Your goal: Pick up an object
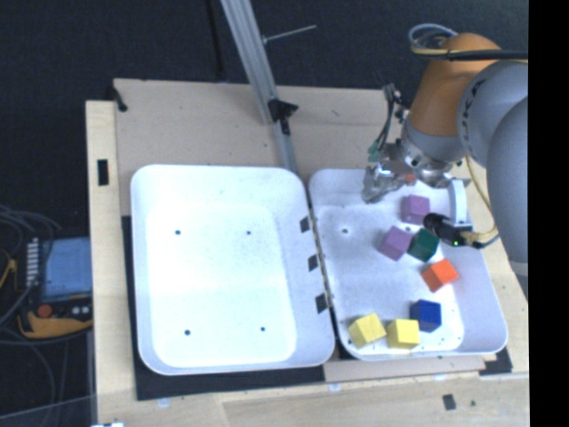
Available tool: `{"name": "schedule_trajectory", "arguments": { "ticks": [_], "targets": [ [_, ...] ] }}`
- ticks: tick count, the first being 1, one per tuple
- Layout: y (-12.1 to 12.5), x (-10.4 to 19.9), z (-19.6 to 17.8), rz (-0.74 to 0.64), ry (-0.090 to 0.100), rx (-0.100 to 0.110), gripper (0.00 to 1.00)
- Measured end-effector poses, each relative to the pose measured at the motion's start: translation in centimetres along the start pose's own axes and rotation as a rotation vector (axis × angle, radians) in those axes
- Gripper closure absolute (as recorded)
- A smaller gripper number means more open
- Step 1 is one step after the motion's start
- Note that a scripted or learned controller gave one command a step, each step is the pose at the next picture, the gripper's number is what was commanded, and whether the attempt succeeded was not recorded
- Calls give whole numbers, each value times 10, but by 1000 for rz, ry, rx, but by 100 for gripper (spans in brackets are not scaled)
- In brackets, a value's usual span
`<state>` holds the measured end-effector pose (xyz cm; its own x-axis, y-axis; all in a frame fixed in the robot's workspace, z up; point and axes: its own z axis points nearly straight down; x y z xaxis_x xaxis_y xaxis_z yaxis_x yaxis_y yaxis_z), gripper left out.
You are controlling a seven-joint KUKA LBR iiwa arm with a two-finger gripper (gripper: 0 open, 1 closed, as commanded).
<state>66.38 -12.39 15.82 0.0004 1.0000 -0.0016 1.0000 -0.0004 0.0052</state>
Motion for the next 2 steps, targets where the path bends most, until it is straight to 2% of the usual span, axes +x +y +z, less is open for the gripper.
{"name": "schedule_trajectory", "arguments": {
  "ticks": [1, 2],
  "targets": [
    [8, 3, -47, -3, 0, -2, 100],
    [6, -3, -112, -2, -1, -4, 100]
  ]
}}
